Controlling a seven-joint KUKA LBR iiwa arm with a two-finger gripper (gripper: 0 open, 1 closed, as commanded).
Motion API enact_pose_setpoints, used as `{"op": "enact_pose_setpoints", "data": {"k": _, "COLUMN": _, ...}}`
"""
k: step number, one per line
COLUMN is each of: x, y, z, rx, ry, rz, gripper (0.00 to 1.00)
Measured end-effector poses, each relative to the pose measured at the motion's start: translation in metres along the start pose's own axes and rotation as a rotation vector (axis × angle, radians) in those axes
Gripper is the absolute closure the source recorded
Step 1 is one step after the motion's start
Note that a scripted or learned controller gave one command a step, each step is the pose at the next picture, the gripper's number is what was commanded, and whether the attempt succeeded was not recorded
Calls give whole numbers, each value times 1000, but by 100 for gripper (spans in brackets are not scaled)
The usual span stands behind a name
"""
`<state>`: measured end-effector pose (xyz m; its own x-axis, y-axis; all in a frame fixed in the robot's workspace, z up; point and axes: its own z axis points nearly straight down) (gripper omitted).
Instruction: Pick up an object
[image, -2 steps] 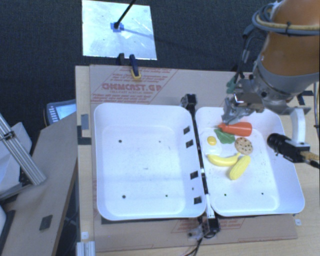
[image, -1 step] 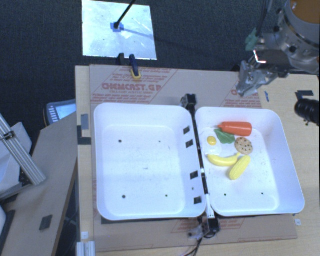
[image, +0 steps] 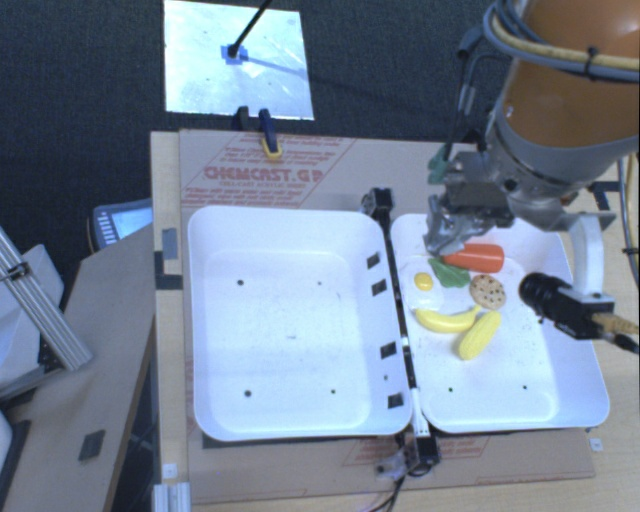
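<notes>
Nothing looks lifted yet: the claw (image: 447, 243), its grip state impossible to tell, hangs over the orange plastic carrot (image: 474, 257) in the right white bin (image: 560, 405).

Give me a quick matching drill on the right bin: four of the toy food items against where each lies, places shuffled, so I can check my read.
Things:
1. orange plastic carrot
2. round speckled brown cookie
3. curved yellow banana
4. white fried egg with yellow yolk

Places:
A. nearest the divider between the bins
B. right of the egg, below the carrot
C. farthest back, beside the gripper
D. in front of the egg, left of the yellow corn cob

Pairs: 1-C, 2-B, 3-D, 4-A
</notes>
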<state>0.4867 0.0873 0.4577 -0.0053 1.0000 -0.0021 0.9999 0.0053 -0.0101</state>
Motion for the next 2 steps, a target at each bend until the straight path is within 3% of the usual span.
{"op": "enact_pose_setpoints", "data": {"k": 1, "x": 50, "y": 1, "z": -78, "rx": -14, "ry": 3, "rz": -1, "gripper": 100}}
{"op": "enact_pose_setpoints", "data": {"k": 2, "x": 45, "y": 1, "z": 39, "rx": 3, "ry": -3, "rz": 6, "gripper": 100}}
